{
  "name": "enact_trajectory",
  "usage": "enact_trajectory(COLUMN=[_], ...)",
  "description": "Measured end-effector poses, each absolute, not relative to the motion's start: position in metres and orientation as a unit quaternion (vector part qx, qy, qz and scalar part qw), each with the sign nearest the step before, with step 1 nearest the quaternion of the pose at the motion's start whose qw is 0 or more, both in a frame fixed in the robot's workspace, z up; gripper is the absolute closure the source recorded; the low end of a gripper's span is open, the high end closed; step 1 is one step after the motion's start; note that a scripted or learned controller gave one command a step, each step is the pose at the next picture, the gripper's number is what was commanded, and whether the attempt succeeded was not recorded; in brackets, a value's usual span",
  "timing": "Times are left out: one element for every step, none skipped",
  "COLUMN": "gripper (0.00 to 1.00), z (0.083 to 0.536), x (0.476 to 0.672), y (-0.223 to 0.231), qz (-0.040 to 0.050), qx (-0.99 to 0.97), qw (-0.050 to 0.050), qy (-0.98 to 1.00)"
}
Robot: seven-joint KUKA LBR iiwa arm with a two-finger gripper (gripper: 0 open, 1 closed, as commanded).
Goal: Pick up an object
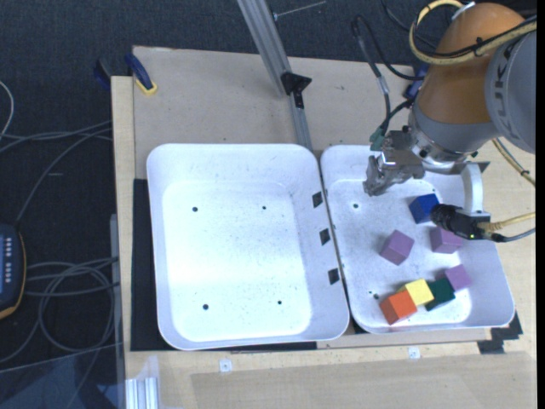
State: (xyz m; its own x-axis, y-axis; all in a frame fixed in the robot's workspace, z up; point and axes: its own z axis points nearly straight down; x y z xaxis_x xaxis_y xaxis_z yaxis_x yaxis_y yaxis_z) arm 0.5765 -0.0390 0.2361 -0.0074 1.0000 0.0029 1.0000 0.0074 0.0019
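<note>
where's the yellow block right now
The yellow block lies in the right bin, near its front edge, in a row between the orange block and the green block.

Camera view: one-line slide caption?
Arm's end effector hovers over the right bin, above colored blocks including a blue block.

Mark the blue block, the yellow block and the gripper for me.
blue block (422, 207), camera view, on its top face.
yellow block (418, 293), camera view, centre of its top face.
gripper (375, 183), camera view, at its lower tip over the right bin.
</note>
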Motion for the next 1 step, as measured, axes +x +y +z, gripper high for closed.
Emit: enact_trajectory(gripper=[1.0], z=[0.2371], x=[0.5615], y=[0.0047], qz=[-0.0004], qx=[-0.705], qw=[0.002], qy=[-0.709])
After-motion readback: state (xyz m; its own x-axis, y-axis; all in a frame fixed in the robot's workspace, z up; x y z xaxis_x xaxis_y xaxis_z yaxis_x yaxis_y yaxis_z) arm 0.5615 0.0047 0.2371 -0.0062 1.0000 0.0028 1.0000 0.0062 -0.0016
